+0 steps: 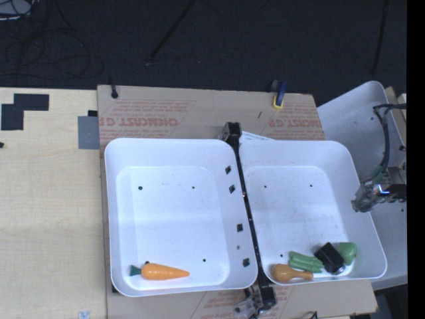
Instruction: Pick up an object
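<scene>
Item one: my pincer [367, 199], at three o'clock, just past the right bin's [299, 158] outer rim; I cannot tell its state. Item two: left bin [166, 155], holding an orange carrot [163, 272] at seven o'clock. Item three: right bin, five o'clock corner, clustered: green vegetable [306, 262], black block [330, 257], green piece [347, 250], tan pear-shaped piece [289, 274]. All rests on my bench [46, 198].

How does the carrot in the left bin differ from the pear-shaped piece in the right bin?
The carrot is bright orange, long and tapered, lying alone. The pear-shaped piece is duller yellow-orange, shorter and rounder, crowded against green items. Both lie flat near their bins' front walls.
</scene>
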